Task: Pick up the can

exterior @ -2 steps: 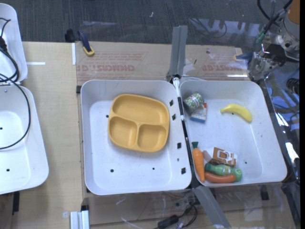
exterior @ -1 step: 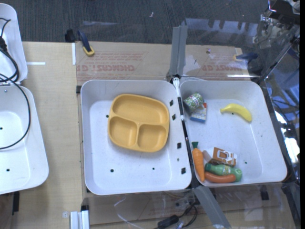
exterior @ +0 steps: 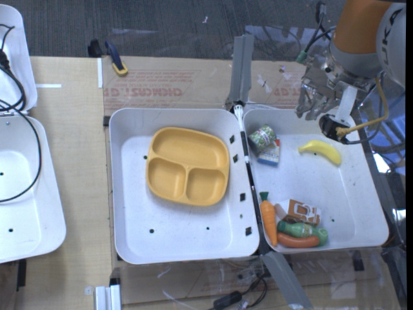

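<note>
The gripper (exterior: 314,108) is hovering over the right white bin's (exterior: 361,192) far edge (jaw state unclear), needing to descend onto the small green-labelled can (exterior: 262,136) by the bin's left wall.

— What sort of place is this?
— A robotics lab. At 2 o'clock a grey arm with an orange band (exterior: 364,24) trails loose cables over a plywood bench (exterior: 174,82).
— What else shows it?
— Two white bins (exterior: 129,237) sit side by side at centre, toy food (exterior: 293,228) lies at 4 o'clock, and grey office carpet (exterior: 161,11) runs along 12 o'clock.
</note>
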Robot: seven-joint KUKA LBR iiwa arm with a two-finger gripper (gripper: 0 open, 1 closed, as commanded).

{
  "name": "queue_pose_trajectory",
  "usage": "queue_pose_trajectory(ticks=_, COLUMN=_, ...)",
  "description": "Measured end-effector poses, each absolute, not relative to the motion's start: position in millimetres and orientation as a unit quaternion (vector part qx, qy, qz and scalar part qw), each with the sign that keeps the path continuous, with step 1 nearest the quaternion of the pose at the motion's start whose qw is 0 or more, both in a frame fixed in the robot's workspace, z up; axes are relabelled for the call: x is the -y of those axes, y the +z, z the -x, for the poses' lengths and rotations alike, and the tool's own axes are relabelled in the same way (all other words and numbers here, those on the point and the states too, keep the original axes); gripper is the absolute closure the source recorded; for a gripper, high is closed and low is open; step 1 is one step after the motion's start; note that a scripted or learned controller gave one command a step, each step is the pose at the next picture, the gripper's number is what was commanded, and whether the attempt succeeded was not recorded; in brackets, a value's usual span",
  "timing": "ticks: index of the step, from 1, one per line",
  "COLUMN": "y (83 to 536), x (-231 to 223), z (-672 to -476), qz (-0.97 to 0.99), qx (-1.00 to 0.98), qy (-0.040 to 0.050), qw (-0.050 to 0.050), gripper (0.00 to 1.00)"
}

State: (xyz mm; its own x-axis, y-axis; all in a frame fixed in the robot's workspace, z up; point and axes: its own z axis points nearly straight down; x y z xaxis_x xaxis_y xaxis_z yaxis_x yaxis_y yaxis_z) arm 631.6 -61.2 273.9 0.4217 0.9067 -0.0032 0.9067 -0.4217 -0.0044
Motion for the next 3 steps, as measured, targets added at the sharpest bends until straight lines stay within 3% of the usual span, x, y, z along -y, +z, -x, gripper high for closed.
queue_pose_trajectory(ticks=1, y=282.1, x=62.0, z=-631.9, qz=0.843, qx=0.538, qy=0.004, qw=0.001, gripper=1.0)
queue_pose_trajectory(ticks=2, y=406.5, x=51.2, z=-659.3, qz=0.822, qx=0.569, qy=0.0011, qw=-0.001, gripper=1.0)
queue_pose_trajectory(ticks=3, y=272.5, x=2.5, z=-627.1, qz=0.818, qx=0.575, qy=0.003, qw=0.001, gripper=1.0)
